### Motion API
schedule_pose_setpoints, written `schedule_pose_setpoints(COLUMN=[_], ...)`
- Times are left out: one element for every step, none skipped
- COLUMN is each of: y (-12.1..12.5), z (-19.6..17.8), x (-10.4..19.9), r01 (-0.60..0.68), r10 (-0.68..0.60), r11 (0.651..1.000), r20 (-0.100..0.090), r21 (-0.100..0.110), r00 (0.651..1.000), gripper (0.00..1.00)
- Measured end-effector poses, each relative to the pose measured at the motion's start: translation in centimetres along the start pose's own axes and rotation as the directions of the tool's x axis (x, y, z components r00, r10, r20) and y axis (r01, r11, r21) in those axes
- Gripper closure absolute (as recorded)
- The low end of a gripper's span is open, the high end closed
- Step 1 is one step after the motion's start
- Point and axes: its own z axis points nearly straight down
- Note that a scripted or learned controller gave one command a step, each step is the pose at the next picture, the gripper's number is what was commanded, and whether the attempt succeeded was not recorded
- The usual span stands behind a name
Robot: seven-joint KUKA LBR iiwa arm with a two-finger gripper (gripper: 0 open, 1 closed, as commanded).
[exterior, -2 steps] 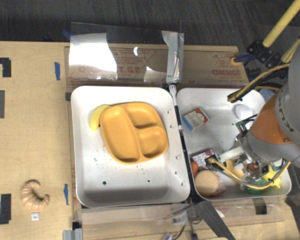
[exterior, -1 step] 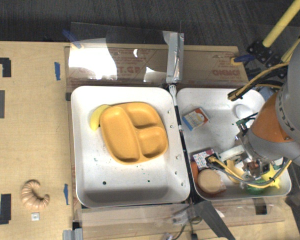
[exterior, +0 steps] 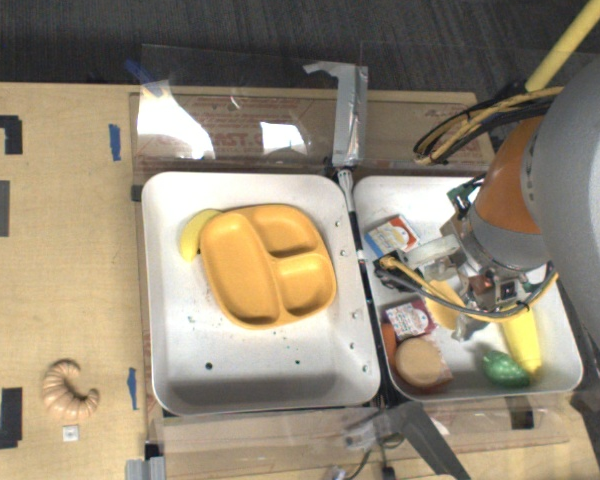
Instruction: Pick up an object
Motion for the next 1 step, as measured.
schedule_pose_setpoints(y=[-5.15], z=[-9.61], x=[1.33], r01=[-0.001], r10=[0.001], r11=[1.0], r20=[-0.002], r21=[-0.002], r00=[1.0], gripper=[1.0])
